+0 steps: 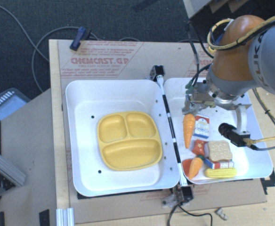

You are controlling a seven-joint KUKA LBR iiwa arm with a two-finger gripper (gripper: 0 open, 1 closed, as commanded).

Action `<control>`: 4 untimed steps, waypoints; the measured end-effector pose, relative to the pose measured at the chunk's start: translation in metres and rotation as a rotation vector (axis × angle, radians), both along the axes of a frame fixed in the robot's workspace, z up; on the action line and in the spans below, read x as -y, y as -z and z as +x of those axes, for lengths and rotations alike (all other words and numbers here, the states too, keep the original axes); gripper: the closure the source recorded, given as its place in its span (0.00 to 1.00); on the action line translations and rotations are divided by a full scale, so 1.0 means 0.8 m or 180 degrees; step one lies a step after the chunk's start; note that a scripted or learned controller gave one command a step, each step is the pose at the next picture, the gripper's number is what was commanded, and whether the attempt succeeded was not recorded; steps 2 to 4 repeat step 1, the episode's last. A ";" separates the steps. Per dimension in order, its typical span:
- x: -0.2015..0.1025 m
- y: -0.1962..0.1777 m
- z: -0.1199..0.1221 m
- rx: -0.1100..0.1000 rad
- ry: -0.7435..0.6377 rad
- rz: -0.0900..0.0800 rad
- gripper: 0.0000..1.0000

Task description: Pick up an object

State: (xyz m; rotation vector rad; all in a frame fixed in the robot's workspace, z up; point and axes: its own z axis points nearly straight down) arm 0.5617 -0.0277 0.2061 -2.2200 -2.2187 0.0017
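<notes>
My hand (pixel 197 101) hangs low over the right-hand bin (pixel 264 161), poised at the top end of a carrot (pixel 188 129) that lies lengthwise just beneath and in front of it; whether the hand is wide or narrow I cannot tell, as the wrist and its metal fittings cover it from above. Nothing can be seen held. Just beside the carrot on its far side from the other bin sits a small carton (pixel 202 127), and farther out from my hand lie a slice of bread (pixel 220 150), a corn cob (pixel 221 173) and a second carrot (pixel 193 166). Well off to the other side, the left-hand bin (pixel 78 126) carries a yellow divided plate (pixel 129 140). I judge this the approach step: next I must settle squarely over the carrot, straddle it and close.
</notes>
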 end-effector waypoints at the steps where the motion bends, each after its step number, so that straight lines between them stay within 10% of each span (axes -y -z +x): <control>1: -0.038 -0.034 -0.001 0.0015 -0.0006 -0.0004 1.00; 4: -0.038 -0.034 -0.001 0.0015 -0.0006 -0.0004 1.00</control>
